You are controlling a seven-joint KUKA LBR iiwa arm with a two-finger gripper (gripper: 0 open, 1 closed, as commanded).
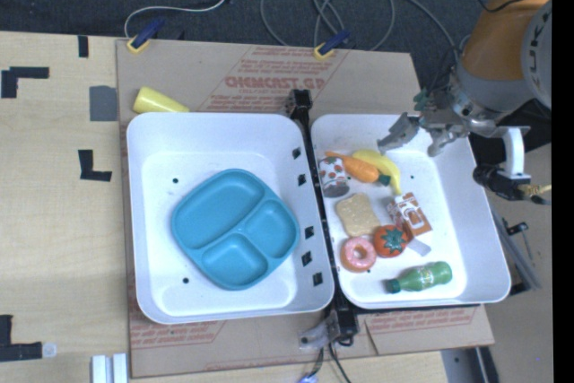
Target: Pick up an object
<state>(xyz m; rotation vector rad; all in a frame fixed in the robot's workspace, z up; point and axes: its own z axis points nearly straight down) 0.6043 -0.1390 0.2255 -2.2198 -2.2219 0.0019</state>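
Observation:
The right bin [473,220] holds several toy foods: a small can [334,176], an orange carrot [364,167], a yellow banana [387,169], a tan cracker [356,213], a pink donut [358,254], a red tomato [390,240], a red-and-white packet [409,212] and a green bottle [420,277]. My gripper [419,137] hangs over the far right part of this bin, beyond the banana, its two grey fingers [395,134] spread apart with nothing between them.
The left bin [152,193] holds a blue divided plate [235,228]. A yellow object [160,100] lies on the cardboard behind the left bin. Cables [341,4] loop on the dark floor at the back. A black clamp [300,104] sits between the bins.

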